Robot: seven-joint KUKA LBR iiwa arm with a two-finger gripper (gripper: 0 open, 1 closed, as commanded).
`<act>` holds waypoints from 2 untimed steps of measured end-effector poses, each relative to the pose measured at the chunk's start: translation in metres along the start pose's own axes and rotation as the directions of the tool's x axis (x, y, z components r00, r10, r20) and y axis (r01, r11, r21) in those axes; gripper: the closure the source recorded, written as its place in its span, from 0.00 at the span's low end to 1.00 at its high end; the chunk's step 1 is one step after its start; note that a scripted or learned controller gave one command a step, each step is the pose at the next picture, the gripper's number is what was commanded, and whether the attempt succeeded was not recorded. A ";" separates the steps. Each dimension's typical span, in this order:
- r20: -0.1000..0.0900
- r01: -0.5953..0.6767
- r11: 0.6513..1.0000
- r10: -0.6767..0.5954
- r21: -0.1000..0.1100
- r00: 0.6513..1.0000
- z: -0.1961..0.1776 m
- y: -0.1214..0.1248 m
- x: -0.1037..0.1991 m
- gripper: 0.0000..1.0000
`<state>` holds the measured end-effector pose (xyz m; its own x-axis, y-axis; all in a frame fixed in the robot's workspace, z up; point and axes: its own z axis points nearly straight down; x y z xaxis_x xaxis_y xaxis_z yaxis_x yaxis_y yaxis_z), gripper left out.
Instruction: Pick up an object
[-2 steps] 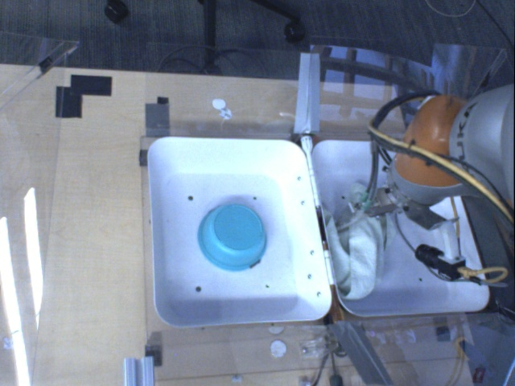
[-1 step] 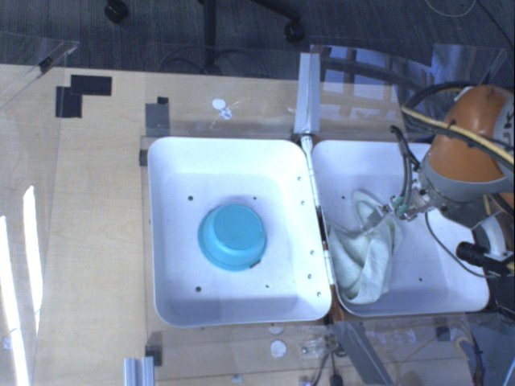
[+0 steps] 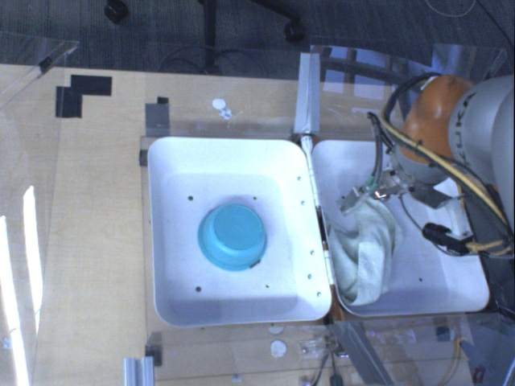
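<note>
Cloth (image 3: 364, 252), pale and crumpled, is lying in the right bin (image 3: 451, 284) against its left wall, stretching from mid-bin down to the near corner. The gripper (image 3: 368, 193) is hanging right at the cloth's upper end, and how it is set, or whether it has any of the fabric, I cannot tell. A blue bowl (image 3: 232, 236) is sitting upside down in the middle of the left bin (image 3: 177, 296).
</note>
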<state>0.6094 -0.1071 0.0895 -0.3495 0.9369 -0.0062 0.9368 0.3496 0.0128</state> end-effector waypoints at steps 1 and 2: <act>0.002 0.002 1.000 -0.002 -0.007 1.000 -0.013 0.003 0.000 1.00; -0.003 0.119 0.993 -0.119 0.005 0.993 -0.136 0.063 0.006 1.00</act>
